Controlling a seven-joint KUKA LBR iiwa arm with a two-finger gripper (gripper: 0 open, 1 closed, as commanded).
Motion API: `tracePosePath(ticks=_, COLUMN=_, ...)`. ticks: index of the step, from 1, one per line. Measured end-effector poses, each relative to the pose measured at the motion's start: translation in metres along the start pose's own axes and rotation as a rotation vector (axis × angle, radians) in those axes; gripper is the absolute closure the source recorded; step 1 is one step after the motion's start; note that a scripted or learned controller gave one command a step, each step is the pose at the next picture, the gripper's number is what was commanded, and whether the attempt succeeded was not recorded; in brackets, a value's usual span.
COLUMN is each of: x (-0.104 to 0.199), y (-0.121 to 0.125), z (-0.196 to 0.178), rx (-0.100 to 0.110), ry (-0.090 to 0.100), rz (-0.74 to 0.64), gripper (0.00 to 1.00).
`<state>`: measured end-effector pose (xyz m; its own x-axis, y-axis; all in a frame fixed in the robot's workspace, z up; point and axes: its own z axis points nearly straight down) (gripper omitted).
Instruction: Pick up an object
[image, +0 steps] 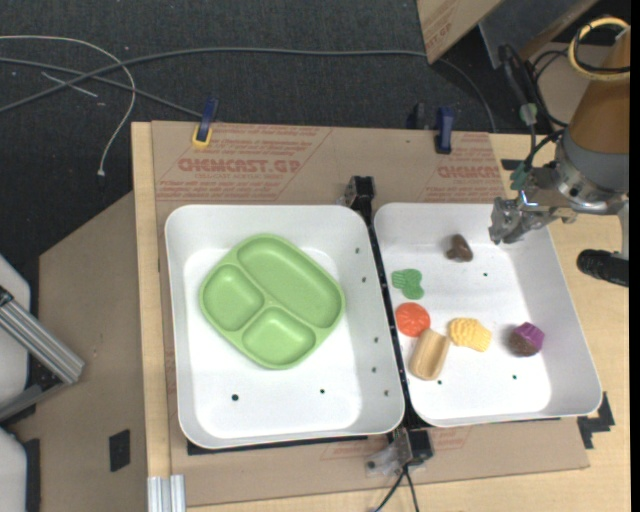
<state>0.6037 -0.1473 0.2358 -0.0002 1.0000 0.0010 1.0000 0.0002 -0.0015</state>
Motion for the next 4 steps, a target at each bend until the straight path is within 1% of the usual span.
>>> tracePosePath(ticks=1, x=0.000, y=0.000, z=0.000, rx=-0.001, ry=0.000, rz=0.000, gripper=0.00)
tracePosePath(ticks=2, x=0.004, y=0.001, z=0.040, rx=0.002, ry=0.000, rz=0.000, gripper=0.00)
tracePosePath(ticks=3, x=-0.001, y=0.000, z=0.085, rx=0.005, ry=0.001, rz=0.001, gripper=0.00)
tracePosePath(ticks=4, x=-0.001, y=0.005, z=0.143, rx=0.000, ry=0.000, rz=0.000, gripper=0.00)
